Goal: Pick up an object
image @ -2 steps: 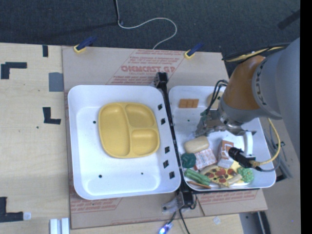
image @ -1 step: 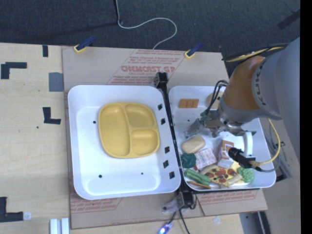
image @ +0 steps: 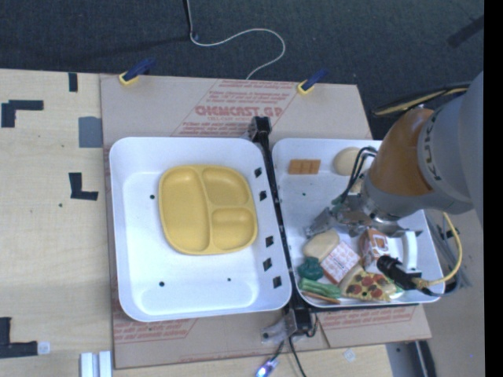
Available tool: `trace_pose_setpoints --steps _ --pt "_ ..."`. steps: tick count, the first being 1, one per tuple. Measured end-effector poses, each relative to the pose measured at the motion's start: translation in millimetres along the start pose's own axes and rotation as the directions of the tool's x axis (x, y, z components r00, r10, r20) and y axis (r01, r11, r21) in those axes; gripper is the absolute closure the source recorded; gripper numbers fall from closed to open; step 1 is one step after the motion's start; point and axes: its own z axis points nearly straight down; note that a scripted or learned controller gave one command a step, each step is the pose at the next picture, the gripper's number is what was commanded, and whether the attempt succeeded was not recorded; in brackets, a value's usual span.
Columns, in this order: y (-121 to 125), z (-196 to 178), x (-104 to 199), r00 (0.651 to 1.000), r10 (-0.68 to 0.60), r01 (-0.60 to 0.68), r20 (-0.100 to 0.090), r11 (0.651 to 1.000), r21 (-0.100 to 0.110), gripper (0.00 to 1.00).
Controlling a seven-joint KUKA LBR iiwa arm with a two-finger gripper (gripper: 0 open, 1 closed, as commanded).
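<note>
The arm's tool [image: 339, 214] is down in the right bin [image: 314, 149], at the right of the frame, above a crowded heap of toy food: a pale wedge [image: 321, 245], a pizza slice [image: 368, 284], green pieces [image: 313, 273] at the lower edge. Whether it is open or closed I cannot tell. So tightly packed, a grab may well catch two pieces or slide off. The yellow tray [image: 208, 208] sits alone in the left bin [image: 134, 234].
</note>
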Motion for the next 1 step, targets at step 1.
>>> trace_pose_setpoints --steps 1 --pt "72.2 0.1 -34.0 1.0 -0.002 0.002 0.002 1.0 -0.004 0.0"
